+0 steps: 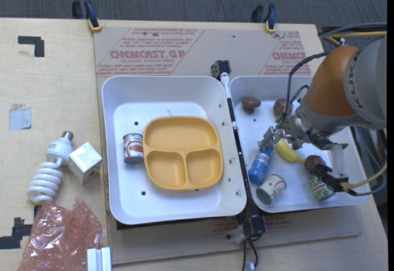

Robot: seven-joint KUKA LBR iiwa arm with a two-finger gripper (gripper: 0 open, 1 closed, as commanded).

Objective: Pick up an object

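Note:
My gripper point(274, 138) hangs low in the right bin point(243, 88), under the grey and orange arm point(335, 88). It is just above the cap end of a blue bottle point(260, 166) and beside a yellow banana point(287, 152). Nothing shows as held. Near the bin's front lie a small white can point(271, 189), a green can point(320, 189) and a dark brown item point(313, 162). Two brown lumps point(250, 103) point(281, 106) sit at the back of the bin.
The left bin point(117, 196) holds a yellow divided plate point(183, 151) and a small can point(132, 148). On the bench to the left are a spiral light bulb point(49, 172), a white cube point(85, 161) and a crumpled pink bag point(58, 240).

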